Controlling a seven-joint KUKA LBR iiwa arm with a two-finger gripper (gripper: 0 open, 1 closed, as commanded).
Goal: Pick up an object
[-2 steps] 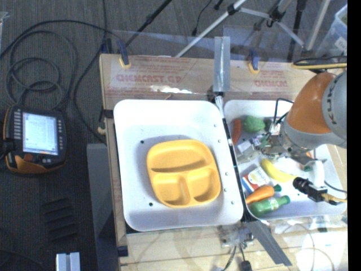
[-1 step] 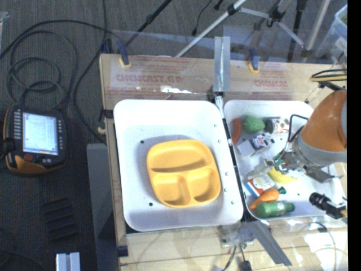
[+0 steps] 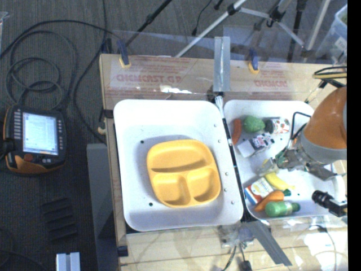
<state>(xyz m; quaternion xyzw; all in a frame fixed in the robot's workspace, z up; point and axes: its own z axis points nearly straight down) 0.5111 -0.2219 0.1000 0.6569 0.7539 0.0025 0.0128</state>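
My gripper (image 3: 281, 161) is down in the middle of the right bin (image 3: 299, 107), with the grey arm and its orange band (image 3: 330, 123) reaching in from the right. A yellow banana-like piece (image 3: 277, 180) lies just below the gripper. Further toward the front edge are an orange carrot (image 3: 271, 197) and a green bottle (image 3: 280, 209). A white and red tube (image 3: 256, 188) lies to their left. At the bin's back are a green round object (image 3: 252, 123), a red-orange piece (image 3: 237, 130), a small printed box (image 3: 259, 142) and a white can (image 3: 280, 126).
The left bin (image 3: 130, 151) holds a yellow divided tray (image 3: 183, 171). A metal divider post (image 3: 221, 66) stands between the bins at the back. A teach pendant (image 3: 35, 140) and cables lie on the floor to the left.
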